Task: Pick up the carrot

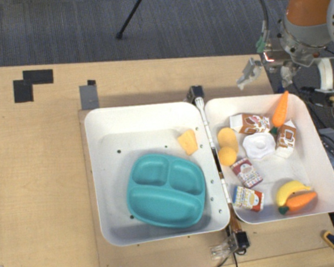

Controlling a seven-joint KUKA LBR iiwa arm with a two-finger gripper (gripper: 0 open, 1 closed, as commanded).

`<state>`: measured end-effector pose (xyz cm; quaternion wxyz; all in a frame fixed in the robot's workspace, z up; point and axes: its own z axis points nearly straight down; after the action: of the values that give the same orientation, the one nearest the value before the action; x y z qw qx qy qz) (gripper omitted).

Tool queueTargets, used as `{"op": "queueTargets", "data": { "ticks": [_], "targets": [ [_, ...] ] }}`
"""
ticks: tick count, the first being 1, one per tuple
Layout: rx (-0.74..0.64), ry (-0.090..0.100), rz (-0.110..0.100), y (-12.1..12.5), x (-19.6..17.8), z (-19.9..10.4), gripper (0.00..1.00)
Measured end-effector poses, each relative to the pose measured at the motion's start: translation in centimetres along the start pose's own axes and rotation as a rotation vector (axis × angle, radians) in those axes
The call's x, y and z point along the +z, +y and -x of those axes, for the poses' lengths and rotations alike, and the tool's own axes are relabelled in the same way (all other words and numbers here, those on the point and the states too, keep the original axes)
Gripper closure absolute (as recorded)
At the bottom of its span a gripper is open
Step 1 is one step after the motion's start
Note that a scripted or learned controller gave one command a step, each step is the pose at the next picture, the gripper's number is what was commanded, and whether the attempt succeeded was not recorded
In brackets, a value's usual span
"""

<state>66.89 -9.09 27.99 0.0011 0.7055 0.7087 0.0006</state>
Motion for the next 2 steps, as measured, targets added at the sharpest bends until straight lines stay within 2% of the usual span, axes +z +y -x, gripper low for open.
{"op": "queueTargets", "data": {
  "ticks": [1,2],
  "targets": [
    [-0.212,-0.001,0.0,0.0,3.9,8.9,0.0],
    [-0.329,0.0,0.001,0.0,15.5,11.5,0.0]
  ]
}}
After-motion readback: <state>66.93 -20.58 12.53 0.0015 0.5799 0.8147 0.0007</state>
